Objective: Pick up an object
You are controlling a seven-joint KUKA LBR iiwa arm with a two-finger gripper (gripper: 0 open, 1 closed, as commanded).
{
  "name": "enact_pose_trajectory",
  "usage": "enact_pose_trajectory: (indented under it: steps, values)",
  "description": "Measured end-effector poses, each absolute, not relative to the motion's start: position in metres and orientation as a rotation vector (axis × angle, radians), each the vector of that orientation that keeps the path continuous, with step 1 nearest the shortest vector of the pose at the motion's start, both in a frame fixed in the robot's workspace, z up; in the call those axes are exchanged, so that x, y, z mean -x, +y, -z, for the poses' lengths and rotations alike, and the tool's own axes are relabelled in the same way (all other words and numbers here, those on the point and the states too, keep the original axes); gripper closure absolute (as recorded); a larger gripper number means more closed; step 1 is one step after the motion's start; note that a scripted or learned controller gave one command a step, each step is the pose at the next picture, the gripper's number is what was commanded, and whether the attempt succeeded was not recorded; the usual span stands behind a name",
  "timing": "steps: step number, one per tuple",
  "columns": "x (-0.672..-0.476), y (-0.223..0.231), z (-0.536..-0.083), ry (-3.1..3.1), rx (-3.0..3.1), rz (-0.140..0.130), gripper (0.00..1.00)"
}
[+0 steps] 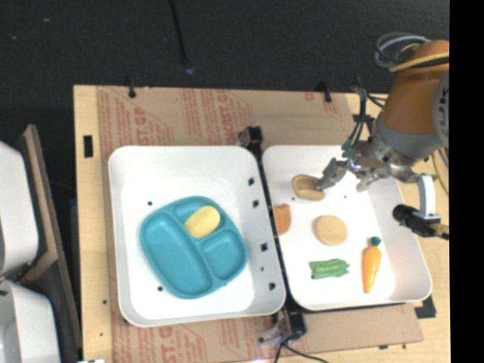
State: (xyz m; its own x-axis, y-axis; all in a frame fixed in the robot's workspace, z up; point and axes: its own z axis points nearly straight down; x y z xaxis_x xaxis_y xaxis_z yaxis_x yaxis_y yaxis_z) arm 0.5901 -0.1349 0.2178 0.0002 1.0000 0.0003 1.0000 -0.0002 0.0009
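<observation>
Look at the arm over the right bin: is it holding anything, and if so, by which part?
It cannot be told. The end effector is at the right edge of the brown piece in the right bin, but no grip on it is visible.

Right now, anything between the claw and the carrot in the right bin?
From the camera view, the round tan cookie lies roughly between the claw and the carrot, a little left of the line. Otherwise it is bare white bin floor.

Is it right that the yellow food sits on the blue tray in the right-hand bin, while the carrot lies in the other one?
Not quite. The camera view shows the blue tray with the yellow food in the left-hand bin. The carrot does lie in the other one, the right bin.
</observation>
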Motion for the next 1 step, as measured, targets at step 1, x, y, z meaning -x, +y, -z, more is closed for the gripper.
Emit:
enact_pose_trajectory:
  steps: [1]
  values:
    - [-0.5811, -0.1943, -0.2384, 2.272, -2.165, 0.000, 0.00]
